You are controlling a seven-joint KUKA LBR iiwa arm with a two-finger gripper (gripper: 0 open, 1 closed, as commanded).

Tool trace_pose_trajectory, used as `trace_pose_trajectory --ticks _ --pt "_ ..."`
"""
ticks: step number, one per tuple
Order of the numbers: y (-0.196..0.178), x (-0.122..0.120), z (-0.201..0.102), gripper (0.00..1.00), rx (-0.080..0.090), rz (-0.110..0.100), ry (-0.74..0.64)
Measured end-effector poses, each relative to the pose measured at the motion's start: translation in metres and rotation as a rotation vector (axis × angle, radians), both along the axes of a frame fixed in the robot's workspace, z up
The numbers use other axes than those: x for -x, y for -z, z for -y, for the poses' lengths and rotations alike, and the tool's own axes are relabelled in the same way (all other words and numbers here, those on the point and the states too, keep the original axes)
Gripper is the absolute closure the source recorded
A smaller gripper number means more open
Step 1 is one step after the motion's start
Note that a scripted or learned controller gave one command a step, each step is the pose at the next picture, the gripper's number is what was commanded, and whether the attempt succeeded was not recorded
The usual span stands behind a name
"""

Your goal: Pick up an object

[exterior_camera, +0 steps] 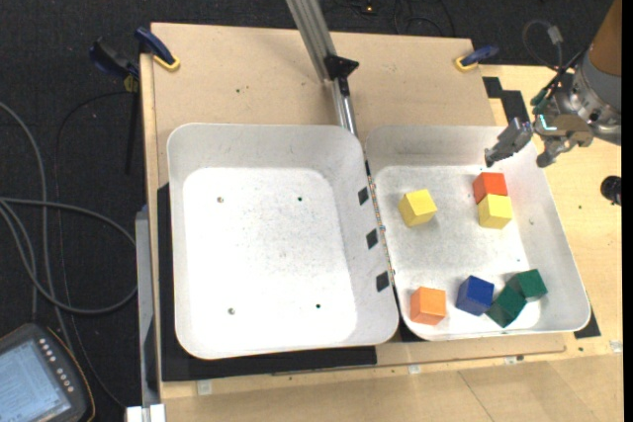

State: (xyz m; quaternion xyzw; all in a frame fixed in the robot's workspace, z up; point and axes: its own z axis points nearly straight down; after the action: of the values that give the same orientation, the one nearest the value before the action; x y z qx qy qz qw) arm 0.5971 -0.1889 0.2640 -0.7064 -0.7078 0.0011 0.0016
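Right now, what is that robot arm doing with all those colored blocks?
The gripper hangs open above the far right corner of the right bin, holding nothing. Closest to it are the red block and a yellow block touching it. Another yellow block sits alone, and the orange, blue and green blocks cluster at the near edge.

The end effector (526,146) hangs open over the right bin's (554,222) far right corner, fingers spread with nothing between them. Below it a red block (490,185) touches a yellow block (495,211); the left bin (188,212) sits alongside on the bench (257,74).
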Motion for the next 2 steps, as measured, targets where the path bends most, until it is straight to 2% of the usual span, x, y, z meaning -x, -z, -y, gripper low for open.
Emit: trace_pose_trajectory --ticks 1,2 --pt "-0.002 -0.001 0.0 0.0 0.001 0.004 -0.001" --pt "0.062 0.0 0.0 0.0 0.0 -0.002 0.002"
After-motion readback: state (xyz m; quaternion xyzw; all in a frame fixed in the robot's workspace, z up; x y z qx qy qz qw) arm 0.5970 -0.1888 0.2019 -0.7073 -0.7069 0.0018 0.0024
